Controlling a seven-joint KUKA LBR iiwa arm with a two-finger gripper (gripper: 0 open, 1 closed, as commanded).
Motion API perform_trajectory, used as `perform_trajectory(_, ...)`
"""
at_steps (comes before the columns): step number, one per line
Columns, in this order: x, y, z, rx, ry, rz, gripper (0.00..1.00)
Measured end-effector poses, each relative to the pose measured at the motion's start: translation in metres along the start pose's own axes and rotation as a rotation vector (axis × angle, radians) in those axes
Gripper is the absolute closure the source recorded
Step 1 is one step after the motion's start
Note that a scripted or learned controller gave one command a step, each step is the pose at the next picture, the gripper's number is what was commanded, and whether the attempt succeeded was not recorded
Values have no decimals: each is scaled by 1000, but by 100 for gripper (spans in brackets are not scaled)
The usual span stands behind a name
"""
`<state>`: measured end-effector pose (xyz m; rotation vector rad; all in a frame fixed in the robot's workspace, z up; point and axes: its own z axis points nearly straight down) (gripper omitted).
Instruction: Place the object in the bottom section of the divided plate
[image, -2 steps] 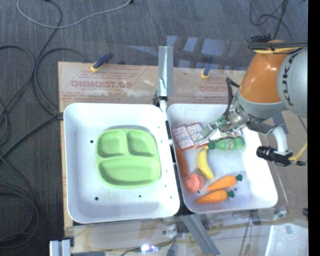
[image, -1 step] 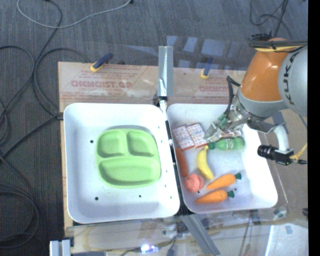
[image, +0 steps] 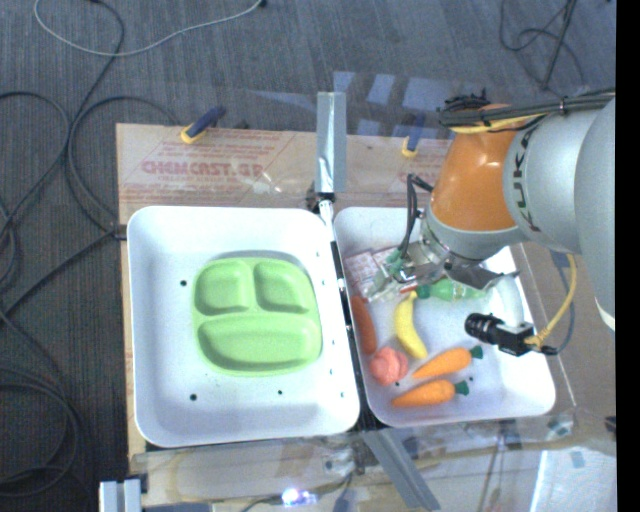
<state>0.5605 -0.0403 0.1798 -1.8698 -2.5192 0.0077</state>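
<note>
A green divided plate (image: 258, 312) lies in the left bin (image: 160, 250), its large bottom section nearest the front and two smaller sections behind. In the right bin (image: 530, 390) lie a yellow banana (image: 408, 328), two orange carrots (image: 441, 363) (image: 424, 394), a pink rounded toy (image: 389, 366) and a reddish sausage (image: 364, 322). The gripper (image: 412, 268) hangs over the back of the right bin, just above the banana's upper end, under the arm's orange band. A green piece (image: 440, 291) shows beside it.
A clear plastic packet with red print (image: 368, 270) lies at the back left of the right bin. A black fitting on a yellow cable (image: 495, 331) sticks out over that bin. A metal bar (image: 327, 150) stands behind the divider between the bins.
</note>
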Motion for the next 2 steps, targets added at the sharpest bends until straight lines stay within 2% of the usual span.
perform_trajectory(1, -34, -2, 0, 0, 0, 76, 100)
perform_trajectory(2, -42, -70, 8, 0, 1, 223, 100)
